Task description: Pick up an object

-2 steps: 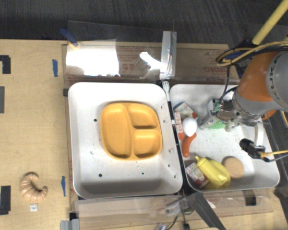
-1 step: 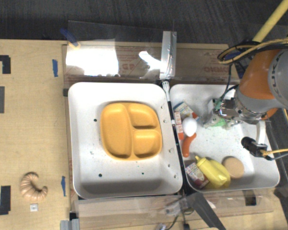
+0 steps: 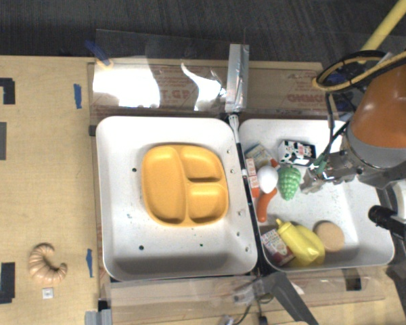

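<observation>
The right bin holds several small items: a green bumpy toy, a white egg, an orange carrot, a yellow mustard bottle, a round tan disc, a black-and-white piece and small packets. My gripper hangs low over the right bin, just right of the green toy, and nothing shows between its tips. The arm's orange band rises behind it at the right.
The left bin carries a yellow divided plate. A tan croissant toy lies on the bench at the lower left. Yellow and black cables loop above the right bin, and a clear plastic wall stands behind both bins.
</observation>
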{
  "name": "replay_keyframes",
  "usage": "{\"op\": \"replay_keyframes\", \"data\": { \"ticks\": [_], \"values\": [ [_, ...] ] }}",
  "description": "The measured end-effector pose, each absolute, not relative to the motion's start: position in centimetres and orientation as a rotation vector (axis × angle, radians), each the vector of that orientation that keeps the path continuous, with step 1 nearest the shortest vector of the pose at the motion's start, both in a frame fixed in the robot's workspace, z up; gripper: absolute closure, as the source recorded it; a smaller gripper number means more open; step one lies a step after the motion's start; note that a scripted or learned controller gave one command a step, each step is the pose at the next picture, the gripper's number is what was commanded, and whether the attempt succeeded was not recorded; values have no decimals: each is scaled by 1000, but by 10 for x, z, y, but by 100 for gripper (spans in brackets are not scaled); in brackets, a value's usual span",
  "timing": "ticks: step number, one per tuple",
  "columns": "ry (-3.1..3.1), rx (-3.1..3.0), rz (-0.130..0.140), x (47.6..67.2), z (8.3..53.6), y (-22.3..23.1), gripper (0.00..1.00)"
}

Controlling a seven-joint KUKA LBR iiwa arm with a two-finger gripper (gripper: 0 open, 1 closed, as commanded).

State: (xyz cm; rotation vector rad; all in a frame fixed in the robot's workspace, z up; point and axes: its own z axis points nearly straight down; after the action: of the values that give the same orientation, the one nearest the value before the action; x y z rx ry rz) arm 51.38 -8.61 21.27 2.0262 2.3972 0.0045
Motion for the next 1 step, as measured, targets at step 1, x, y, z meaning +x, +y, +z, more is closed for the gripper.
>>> {"op": "replay_keyframes", "data": {
  "ticks": [1],
  "values": [
    [2398, 2029, 1, 513, 211, -87, 0]
  ]
}}
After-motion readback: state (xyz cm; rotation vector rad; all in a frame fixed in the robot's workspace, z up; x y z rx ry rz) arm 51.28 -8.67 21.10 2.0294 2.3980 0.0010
